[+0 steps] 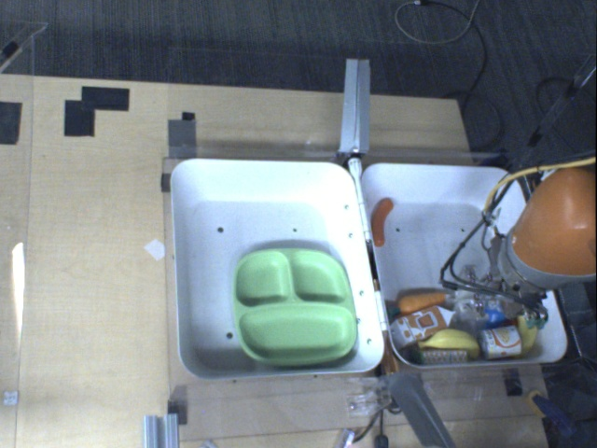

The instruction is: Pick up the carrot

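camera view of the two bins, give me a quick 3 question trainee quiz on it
1. True or false: the green divided plate lies in the left bin.
2. Which lies nearest the divider? A) hot dog sausage B) banana C) carrot
3. Fill in: the arm's orange band hangs over the ___ bin.

Key: 1 true; 2 A; 3 right
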Controlling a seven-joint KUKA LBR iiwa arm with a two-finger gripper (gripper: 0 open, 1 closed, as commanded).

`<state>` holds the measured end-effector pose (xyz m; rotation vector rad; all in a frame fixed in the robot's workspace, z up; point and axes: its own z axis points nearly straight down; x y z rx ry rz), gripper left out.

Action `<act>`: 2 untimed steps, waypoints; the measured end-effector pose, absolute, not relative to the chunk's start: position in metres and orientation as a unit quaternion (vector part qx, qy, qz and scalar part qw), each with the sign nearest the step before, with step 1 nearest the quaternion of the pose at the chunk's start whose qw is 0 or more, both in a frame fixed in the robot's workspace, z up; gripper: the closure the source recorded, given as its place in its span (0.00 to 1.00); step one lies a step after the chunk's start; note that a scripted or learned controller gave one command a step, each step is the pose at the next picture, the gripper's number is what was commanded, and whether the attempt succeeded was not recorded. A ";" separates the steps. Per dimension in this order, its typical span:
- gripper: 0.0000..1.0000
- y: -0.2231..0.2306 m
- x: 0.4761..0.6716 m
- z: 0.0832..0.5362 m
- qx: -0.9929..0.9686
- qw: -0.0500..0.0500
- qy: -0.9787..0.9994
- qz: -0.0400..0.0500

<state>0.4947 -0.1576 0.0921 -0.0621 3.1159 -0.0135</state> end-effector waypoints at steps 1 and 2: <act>1.00 -0.086 0.526 0.092 -0.045 0.013 0.999 -0.003; 1.00 -0.088 0.534 0.092 -0.123 0.008 0.992 -0.001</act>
